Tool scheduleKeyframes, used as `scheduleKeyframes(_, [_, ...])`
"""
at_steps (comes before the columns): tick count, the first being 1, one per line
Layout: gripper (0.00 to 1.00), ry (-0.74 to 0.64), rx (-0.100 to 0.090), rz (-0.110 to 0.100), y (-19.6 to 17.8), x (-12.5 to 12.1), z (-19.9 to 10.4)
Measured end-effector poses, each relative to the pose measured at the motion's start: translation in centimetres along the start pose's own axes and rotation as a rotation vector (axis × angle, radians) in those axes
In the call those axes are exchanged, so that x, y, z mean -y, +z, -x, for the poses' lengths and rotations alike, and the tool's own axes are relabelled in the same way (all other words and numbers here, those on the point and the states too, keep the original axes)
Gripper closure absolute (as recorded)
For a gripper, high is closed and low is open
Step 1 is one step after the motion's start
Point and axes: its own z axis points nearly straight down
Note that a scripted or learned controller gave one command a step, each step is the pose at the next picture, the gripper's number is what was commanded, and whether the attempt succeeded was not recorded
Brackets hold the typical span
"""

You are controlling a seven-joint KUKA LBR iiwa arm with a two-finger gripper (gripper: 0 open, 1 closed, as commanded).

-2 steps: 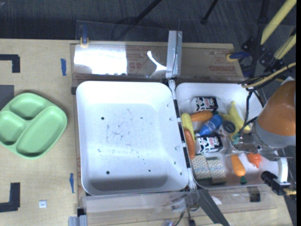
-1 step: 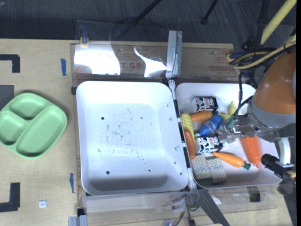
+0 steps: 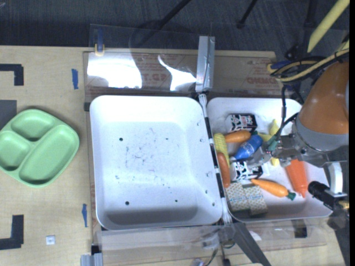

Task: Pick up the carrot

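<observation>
An orange carrot with a green stem end lies near the front of the right bin, pointing right. A second orange carrot-like piece lies upright beside it, under the arm. More orange pieces lie at the bin's left: one near the back, one along the left wall. My gripper hangs low over the middle of the right bin, just above and behind the stemmed carrot, next to a blue bottle. Nothing is visibly held.
The right bin also holds a yellow corn cob, two black-and-white cartons, a beige sponge and a yellow piece. The left bin adjoins it. A green divided plate sits on the bench far left.
</observation>
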Motion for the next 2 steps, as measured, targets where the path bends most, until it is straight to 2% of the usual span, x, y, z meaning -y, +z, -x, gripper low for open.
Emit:
scheduleKeyframes(1, [0.0,0.201,-0.002,0.003,9.8,2.0,5.2])
scheduleKeyframes(2, [0.0,0.359,0.001,-0.001,2.4,1.2,6.9])
